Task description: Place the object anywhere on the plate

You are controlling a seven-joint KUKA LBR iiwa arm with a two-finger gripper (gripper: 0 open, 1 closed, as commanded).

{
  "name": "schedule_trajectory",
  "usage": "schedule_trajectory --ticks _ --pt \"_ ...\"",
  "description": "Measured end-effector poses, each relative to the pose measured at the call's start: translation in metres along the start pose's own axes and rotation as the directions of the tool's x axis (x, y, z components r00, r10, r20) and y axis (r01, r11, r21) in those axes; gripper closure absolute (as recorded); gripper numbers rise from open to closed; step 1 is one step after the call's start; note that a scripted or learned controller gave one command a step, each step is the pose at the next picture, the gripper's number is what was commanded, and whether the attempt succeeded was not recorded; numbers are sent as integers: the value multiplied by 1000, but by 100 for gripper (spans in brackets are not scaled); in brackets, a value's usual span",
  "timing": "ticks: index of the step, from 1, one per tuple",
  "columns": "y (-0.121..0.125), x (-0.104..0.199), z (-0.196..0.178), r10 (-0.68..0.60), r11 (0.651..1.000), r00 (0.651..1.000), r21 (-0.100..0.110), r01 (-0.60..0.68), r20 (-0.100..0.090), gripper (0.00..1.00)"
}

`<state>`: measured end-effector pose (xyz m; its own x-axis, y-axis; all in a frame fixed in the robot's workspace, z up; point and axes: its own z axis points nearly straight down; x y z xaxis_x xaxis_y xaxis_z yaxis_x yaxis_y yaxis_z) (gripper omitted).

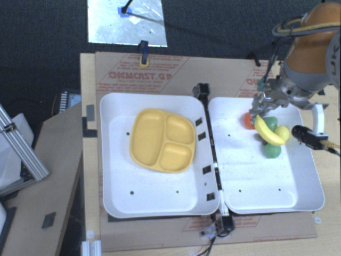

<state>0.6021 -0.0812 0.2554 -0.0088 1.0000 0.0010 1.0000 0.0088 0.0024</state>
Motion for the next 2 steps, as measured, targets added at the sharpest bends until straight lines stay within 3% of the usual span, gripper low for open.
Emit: schedule_trajectory --ticks 2 --pt "-14 113 14 -2 1000 1000 1 2 -2 100"
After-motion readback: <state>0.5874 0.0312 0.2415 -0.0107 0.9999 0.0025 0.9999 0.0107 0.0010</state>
